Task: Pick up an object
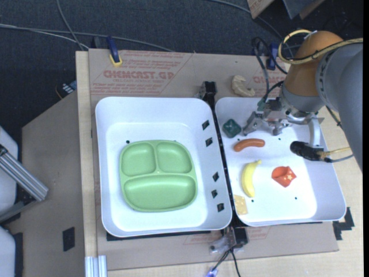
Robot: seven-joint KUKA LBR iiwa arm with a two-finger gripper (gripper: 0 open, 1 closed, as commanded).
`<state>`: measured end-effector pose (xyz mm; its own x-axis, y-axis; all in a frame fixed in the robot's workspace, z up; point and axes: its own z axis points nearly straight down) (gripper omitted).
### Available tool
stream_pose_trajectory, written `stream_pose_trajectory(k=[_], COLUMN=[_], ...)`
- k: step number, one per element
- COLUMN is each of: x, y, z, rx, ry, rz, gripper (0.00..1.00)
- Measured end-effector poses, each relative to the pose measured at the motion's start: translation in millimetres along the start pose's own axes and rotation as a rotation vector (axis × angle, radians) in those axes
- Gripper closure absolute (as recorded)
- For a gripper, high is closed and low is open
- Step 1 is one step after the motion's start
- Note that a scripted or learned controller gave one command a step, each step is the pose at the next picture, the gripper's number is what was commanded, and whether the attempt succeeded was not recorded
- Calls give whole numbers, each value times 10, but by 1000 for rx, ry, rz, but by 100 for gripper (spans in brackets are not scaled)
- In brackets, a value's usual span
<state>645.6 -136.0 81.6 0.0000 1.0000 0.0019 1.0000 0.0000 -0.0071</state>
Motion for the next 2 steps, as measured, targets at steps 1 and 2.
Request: stream_pose_trajectory(k=[1, 2], x=[-1, 36], y=[24, 30], z=[-156, -806], rx=[-8, -14], ry=[-1, -3], rz=[0, -1], gripper=[100, 100])
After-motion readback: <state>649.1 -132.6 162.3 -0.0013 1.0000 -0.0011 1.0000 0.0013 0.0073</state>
